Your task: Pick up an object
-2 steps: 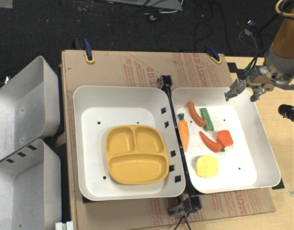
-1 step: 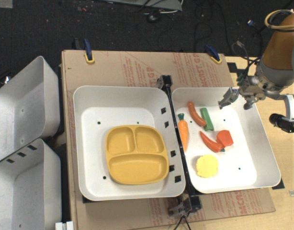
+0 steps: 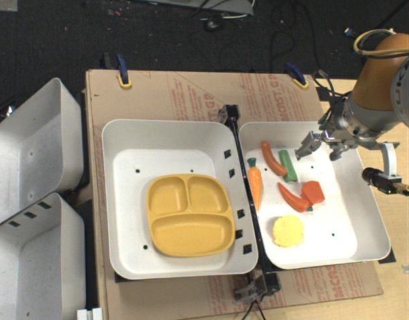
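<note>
Several toy foods lie in the right bin (image 3: 364,235): an orange carrot (image 3: 255,184) by the left wall, a red sausage (image 3: 272,159), a green pod (image 3: 288,167) beside it, a red chili (image 3: 292,198), a red chunk (image 3: 314,191) and a yellow round piece (image 3: 288,231). My gripper (image 3: 322,151) hangs over the bin's back right part, up and to the right of the green pod. Its fingers stand open and spread with nothing between them.
The left bin (image 3: 124,179) holds a yellow divided plate (image 3: 190,214). A black divider (image 3: 241,172) runs between the two bins. Spare white bins (image 3: 31,152) stand to the left of the bench. The arm's cable and bracket (image 3: 384,175) hang over the right bin's right rim.
</note>
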`<action>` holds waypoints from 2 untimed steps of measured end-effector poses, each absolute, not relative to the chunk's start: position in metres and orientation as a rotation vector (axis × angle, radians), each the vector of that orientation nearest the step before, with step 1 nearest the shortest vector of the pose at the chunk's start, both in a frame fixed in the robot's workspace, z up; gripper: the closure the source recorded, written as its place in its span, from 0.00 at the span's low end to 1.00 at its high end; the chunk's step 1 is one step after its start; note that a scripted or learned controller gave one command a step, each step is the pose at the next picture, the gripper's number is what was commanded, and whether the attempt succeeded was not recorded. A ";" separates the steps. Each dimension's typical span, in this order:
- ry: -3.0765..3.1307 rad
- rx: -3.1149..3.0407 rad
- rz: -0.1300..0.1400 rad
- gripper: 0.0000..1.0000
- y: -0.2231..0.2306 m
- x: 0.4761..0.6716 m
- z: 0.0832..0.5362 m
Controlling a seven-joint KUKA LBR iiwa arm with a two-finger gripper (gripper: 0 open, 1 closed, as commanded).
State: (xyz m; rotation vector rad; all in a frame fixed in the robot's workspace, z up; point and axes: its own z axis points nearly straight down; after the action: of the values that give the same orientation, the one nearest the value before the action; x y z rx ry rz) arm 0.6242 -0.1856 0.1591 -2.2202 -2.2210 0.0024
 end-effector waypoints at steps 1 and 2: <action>-2.224 -2.215 0.003 0.00 -0.177 0.631 0.105; -2.228 -2.219 -0.001 1.00 -0.178 0.632 0.119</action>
State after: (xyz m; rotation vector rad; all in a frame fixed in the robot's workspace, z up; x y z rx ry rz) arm 0.6320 -0.1780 0.1187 -2.2189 -2.2277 -0.0015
